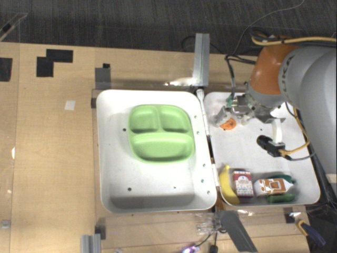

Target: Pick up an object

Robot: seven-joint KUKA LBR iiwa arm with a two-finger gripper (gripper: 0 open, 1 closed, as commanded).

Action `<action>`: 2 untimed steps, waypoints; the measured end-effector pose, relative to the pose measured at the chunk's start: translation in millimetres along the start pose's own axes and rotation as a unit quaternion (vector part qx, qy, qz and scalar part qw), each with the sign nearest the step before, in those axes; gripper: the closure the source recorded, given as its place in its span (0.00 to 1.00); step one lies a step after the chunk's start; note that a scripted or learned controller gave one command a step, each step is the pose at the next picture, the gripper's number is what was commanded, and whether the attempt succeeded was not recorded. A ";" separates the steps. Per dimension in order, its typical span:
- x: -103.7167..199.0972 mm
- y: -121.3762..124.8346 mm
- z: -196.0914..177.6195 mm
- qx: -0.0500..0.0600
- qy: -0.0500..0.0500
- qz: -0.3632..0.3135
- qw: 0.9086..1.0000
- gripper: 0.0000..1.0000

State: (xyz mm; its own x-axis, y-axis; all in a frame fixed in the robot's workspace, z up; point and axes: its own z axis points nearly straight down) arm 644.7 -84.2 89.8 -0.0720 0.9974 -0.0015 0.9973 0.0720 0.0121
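Along the right bin's (310, 191) near edge: banana (226, 186) at the near-left corner, then a small red-and-white box (241, 183), an orange-and-white carton (273, 185), and a green item (279, 197) tight against the carton's near side. Left bin (110, 141): green divided plate (159, 132), roughly centred. Far-left corner of the right bin: small orange piece (227, 124), my fingers (235, 108) just beyond it. Can't tell if they're spread or pressed together.

We find a divided plate (160, 132) centred in the left bin (113, 186). In the right bin (245, 154), a banana (226, 186), box (241, 184) and carton (271, 185) sit at six o'clock, a scrap (227, 124) at eleven.
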 end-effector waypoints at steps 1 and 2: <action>1.1 2.7 -13.2 -0.004 0.000 0.000 1.000 1.00; -2.3 -32.6 -5.5 0.004 0.001 -0.052 0.999 1.00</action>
State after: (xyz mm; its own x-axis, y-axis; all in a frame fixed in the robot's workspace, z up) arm 612.3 -88.8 94.9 -0.1749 0.9846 -0.0002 0.9846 0.1749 0.0037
